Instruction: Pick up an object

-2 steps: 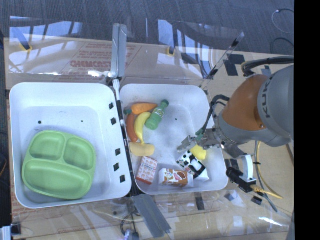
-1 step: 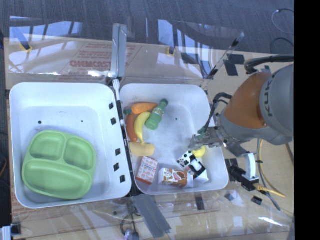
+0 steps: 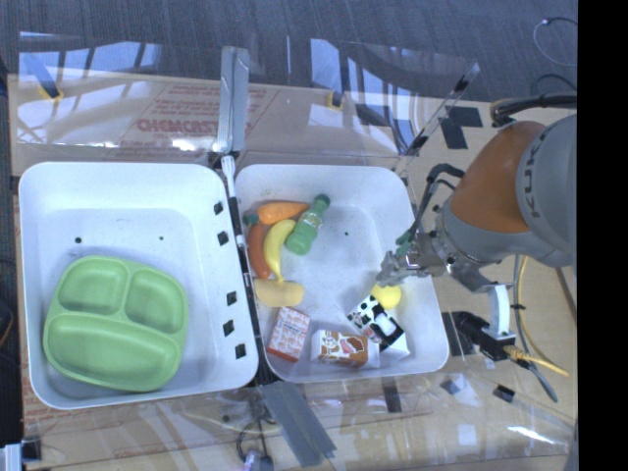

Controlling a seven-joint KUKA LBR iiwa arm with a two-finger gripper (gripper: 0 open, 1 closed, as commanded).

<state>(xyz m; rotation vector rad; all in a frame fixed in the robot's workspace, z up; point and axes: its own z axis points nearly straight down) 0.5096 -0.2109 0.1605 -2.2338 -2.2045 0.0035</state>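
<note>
The right bin (image 3: 339, 180) holds several things. At its left side lie an orange carrot (image 3: 280, 210), a yellow banana (image 3: 276, 247) and a green bottle (image 3: 306, 226). A pale yellow piece (image 3: 279, 291), a red and white carton (image 3: 288, 334) and a brown carton (image 3: 342, 348) sit along the front. A black and white patterned item (image 3: 374, 321) lies at the front right with a small yellow ball (image 3: 389, 296) touching it. My gripper (image 3: 399, 266) hangs low by the bin's right wall, just above the yellow ball. Nothing shows in its grasp.
The left bin (image 3: 59, 189) holds a green divided plate (image 3: 118, 322) at its front. A metal divider (image 3: 232, 116) stands between the bins. The arm (image 3: 500, 204) reaches in over the right bin's right rim. The middle of the right bin is bare.
</note>
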